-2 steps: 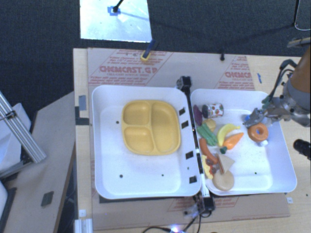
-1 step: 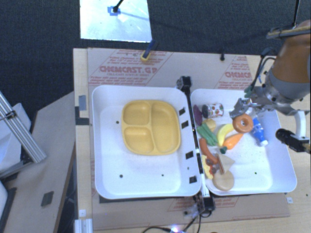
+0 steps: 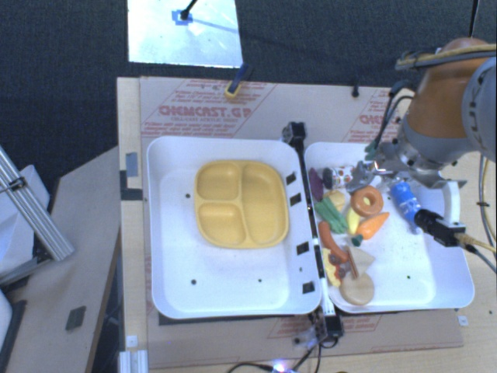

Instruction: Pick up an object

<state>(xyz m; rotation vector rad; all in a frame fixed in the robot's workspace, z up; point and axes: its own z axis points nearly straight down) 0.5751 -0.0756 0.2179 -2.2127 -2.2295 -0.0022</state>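
White plastic forms two shallow bins side by side on a wooden bench, seen from above at a slant. The left bin [image 3: 167, 286] holds a yellow divided plate [image 3: 239, 203], lying flat near its middle. The right bin [image 3: 446, 286] holds a heap of toy food crowded against its left wall, which leaves the bin's right half bare for the arm to come in. In the heap are an orange doughnut ring [image 3: 366, 201], an orange carrot [image 3: 373, 225] just right of it, a blue bottle-like piece [image 3: 404, 198], green and red pieces, and a tan disc [image 3: 357, 291] at the near end. The grey and orange arm reaches in from the right, and its gripper [image 3: 371, 167] hangs over the far end of the heap, just beyond the doughnut ring. Whether the gripper is open or closed cannot be told, and nothing is seen held in it, so the pick looks not yet made.
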